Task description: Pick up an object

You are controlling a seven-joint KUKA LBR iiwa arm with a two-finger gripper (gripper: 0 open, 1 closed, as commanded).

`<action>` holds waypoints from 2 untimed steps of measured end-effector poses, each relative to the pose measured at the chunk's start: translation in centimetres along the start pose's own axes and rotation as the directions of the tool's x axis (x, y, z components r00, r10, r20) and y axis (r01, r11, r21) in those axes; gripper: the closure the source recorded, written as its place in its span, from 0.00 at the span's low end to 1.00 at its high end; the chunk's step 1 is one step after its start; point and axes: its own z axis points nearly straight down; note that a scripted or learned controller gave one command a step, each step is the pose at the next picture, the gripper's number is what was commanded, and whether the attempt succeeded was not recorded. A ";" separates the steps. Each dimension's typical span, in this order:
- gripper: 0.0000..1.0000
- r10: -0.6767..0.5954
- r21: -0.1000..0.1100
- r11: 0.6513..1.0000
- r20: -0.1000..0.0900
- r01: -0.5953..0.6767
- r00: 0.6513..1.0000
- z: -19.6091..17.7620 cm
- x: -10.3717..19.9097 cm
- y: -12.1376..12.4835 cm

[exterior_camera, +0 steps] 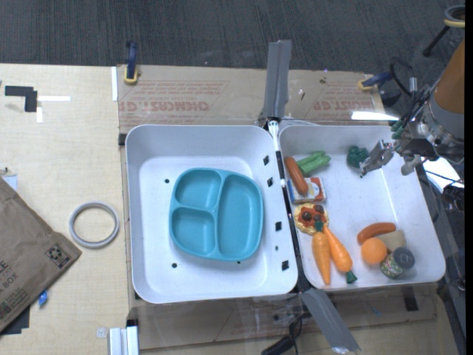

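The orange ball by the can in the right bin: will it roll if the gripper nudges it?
Probably. The orange ball looks round and smooth, so a side push would likely roll it. It sits wedged among a sausage, a pale block and a can, which may check it. Fingers could slip off its curved sides.

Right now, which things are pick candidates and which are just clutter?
Job: gripper; two orange toy carrots; orange ball; dark green toy; red toy sausage.
Lying about: teal divided plate; grey tape ring; brown cardboard box.
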 end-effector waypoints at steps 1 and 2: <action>0.00 -0.210 -0.001 0.978 0.000 0.209 0.978 8.6 6.2 -5.8; 0.00 -0.371 -0.024 0.928 0.009 0.371 0.929 13.4 4.6 -6.9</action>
